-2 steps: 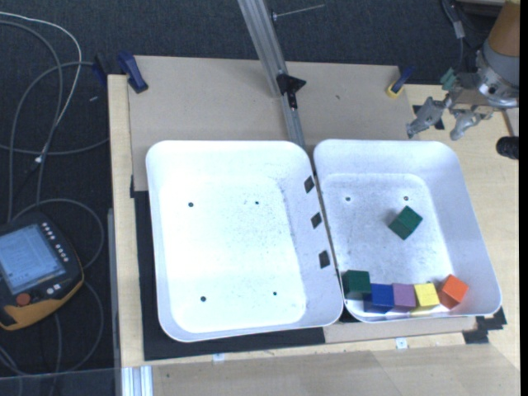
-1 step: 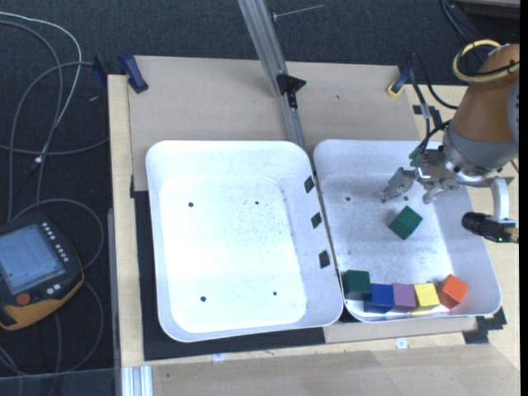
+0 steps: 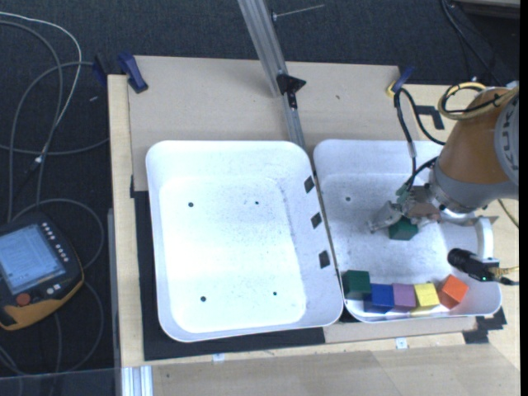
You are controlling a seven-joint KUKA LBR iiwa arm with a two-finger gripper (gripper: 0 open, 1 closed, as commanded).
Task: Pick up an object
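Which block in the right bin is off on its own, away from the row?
The dark green block at the gripper, mid-bin. The other five, green, blue, purple, yellow and orange, sit in a row along the right bin's near edge.

The setting is a robotics laboratory test cell. A plywood surface (image 3: 214, 97) stands on dark carpet (image 3: 49, 97) and carries two shallow white bins (image 3: 165, 172) placed side by side. An industrial arm (image 3: 478, 151) with an orange band reaches in from the right. A handheld teach pendant (image 3: 33, 272) with a screen lies on the floor at the left, with loose cables (image 3: 41, 48) nearby. An aluminium profile (image 3: 264, 35) rises from the surface's rear edge.
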